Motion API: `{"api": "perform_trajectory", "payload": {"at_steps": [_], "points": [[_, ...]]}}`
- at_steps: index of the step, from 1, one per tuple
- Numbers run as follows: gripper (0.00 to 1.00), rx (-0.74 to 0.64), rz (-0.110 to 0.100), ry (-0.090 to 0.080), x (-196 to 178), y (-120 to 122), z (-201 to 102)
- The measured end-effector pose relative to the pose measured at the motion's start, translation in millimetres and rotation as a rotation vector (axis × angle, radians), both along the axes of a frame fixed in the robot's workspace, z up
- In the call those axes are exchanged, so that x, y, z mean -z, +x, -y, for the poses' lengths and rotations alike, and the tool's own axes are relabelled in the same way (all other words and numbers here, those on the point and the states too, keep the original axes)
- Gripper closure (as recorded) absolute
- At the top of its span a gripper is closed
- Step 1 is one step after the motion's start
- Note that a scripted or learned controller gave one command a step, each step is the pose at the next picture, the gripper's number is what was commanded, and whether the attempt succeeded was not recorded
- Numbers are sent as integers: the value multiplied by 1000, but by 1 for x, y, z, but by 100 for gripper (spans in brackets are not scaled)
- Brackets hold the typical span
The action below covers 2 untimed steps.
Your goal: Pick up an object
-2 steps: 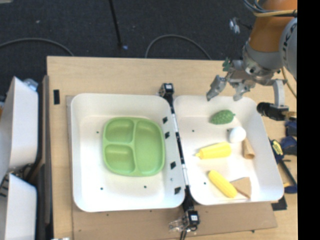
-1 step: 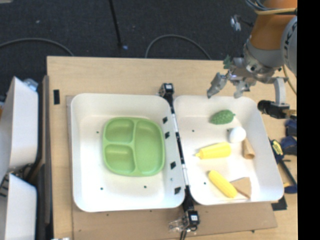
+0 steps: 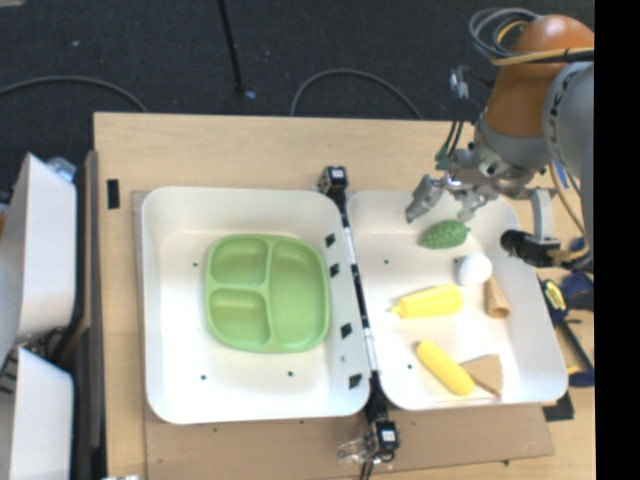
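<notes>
The gripper (image 3: 447, 203) hangs over the far end of the right bin (image 3: 380, 368), its two fingers spread apart and grasping nothing; one finger (image 3: 421, 199) points out to the left and the other (image 3: 470, 205) sits just above a bumpy green object (image 3: 444, 234), probably a toy vegetable, though the picture is too soft to be sure. That green piece lies on the bin floor directly beneath the gripper, so it looks like the likeliest target, and the released fingers suit an approach from above, not a lift. Nearby in the same bin lie a small white ball (image 3: 472, 268), a yellow squeeze-bottle shape (image 3: 430, 302), a yellow corn cob (image 3: 444, 367), a tan wedge (image 3: 484, 373) touching the cob, and a tan cone-like piece (image 3: 497, 297) near the right wall. These sit loosely scattered, with enough gap around the green piece for fingers to descend. The left bin (image 3: 170, 368) carries a green divided plate (image 3: 267, 291) lying flat in its middle, well apart from the arm. Both bins rest side by side on the wooden tabletop (image 3: 240, 148).
</notes>
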State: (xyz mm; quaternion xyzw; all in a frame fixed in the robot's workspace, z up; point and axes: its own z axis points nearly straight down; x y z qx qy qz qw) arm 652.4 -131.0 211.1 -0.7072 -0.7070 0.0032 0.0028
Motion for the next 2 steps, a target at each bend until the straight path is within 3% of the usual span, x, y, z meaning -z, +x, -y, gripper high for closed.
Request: {"api": "perform_trajectory", "payload": {"at_steps": [2], "points": [[0,4,3,0,116,-1,4]]}}
